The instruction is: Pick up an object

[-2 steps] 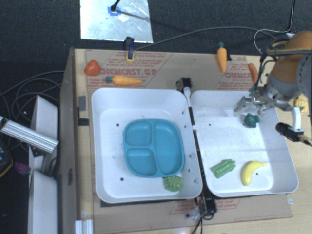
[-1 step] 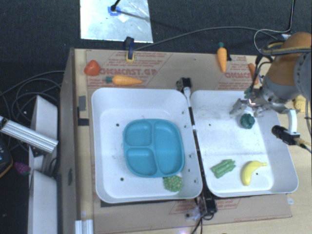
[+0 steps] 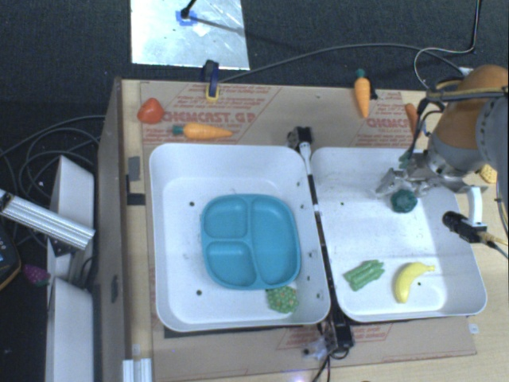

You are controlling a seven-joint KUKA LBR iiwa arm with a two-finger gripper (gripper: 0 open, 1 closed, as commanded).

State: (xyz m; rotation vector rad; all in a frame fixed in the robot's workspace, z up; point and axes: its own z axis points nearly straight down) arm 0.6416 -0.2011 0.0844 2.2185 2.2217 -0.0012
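Gripper point(image 3: 404, 183), fingers spread, hovers just above the small round teal object point(image 3: 404, 202), which could roll aside when pinched.

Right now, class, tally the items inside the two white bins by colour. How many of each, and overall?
Blue: 1, divided plate
Green: 3, bumpy round piece, bean bundle, dark round piece
Yellow: 1, banana
Total: 5
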